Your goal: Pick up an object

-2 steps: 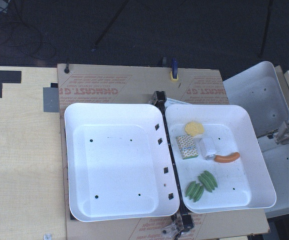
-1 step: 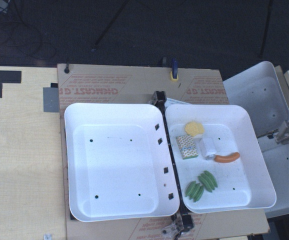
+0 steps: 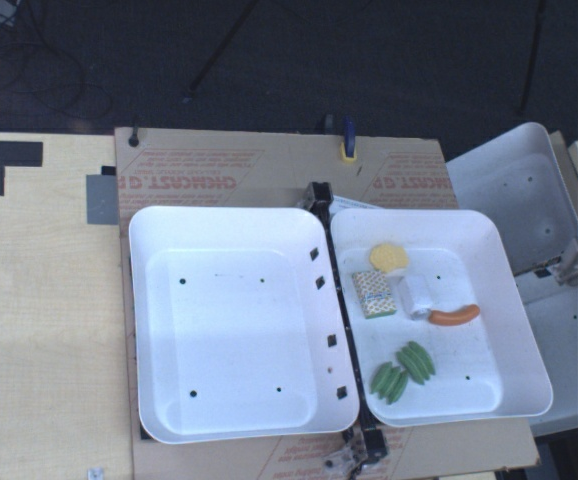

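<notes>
The right bin (image 3: 514, 298) holds several small objects. A round yellow piece (image 3: 388, 258) lies near its back. Just in front of that lies a small patterned box (image 3: 374, 293), with a white cylinder (image 3: 416, 295) on its side right beside it. An orange-red sausage (image 3: 454, 315) rests to the right of the cylinder. Two green pea pods (image 3: 416, 361) (image 3: 390, 382) lie side by side toward the bin's front.
The left bin (image 3: 144, 318) sits edge to edge with the right one on a cardboard sheet (image 3: 219, 173). Black clips (image 3: 319, 196) join the bins along the seam. A grey metal plate (image 3: 514, 183) stands at the right. A light wooden table (image 3: 39, 318) lies to the left.
</notes>
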Motion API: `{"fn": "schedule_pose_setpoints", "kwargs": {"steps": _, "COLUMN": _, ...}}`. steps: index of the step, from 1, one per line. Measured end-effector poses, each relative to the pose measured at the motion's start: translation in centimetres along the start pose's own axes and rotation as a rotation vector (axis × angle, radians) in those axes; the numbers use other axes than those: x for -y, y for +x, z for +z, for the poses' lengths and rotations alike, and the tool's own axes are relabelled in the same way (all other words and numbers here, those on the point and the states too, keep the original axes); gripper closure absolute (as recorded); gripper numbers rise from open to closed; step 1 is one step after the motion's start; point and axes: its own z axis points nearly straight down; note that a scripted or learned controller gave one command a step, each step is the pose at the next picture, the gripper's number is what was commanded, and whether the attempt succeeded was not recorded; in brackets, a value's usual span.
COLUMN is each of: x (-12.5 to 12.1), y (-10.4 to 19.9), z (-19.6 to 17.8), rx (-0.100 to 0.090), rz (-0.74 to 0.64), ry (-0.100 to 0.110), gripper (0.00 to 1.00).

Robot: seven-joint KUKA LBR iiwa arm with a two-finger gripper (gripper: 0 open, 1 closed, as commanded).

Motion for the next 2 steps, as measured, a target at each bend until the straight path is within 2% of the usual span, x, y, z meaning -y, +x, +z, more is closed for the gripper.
{"fn": "schedule_pose_setpoints", "kwargs": {"steps": 2, "x": 0.04, "y": -0.28, "z": -1.87, "rx": -0.001, "rz": -0.003, "ry": 0.003, "gripper": 1.0}}
